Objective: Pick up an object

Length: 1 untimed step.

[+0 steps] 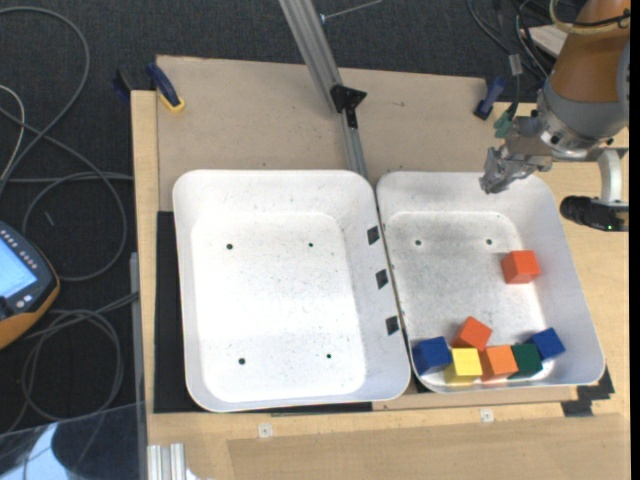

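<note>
One orange block [520, 266], edges slightly askew.

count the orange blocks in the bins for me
3, all in the right bin: one alone near its right side, one atop the front cluster, one in the front row between yellow and green. Others may be hidden.

Two shallow white bins sit side by side: one bin [270, 193] well off to the pincer's [497, 180] left in the view, the other [440, 193] directly under and below the pincer. Seven small blocks lie in the nearer bin, all below the pincer: three orange blocks [520, 266] [475, 332] [497, 361], two blue blocks [432, 354] [547, 344], one yellow block [466, 363] and one green block [527, 358]. Two blue clamps grip the bench's far edge, one [165, 86] far left of the pincer, one [488, 98] just above it
</note>
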Tool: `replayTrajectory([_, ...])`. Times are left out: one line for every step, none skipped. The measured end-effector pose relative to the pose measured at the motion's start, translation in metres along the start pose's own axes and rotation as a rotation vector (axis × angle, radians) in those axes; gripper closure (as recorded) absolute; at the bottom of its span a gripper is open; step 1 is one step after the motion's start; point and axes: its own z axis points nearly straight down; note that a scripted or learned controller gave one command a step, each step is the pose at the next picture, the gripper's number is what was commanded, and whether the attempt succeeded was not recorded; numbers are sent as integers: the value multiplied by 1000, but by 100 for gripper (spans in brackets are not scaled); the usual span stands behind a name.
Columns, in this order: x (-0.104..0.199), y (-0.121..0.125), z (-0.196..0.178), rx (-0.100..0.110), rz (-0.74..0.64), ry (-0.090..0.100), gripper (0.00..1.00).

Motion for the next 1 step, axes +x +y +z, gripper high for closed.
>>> replayTrajectory([6, -4, -61, -1, -1, 0, 100])
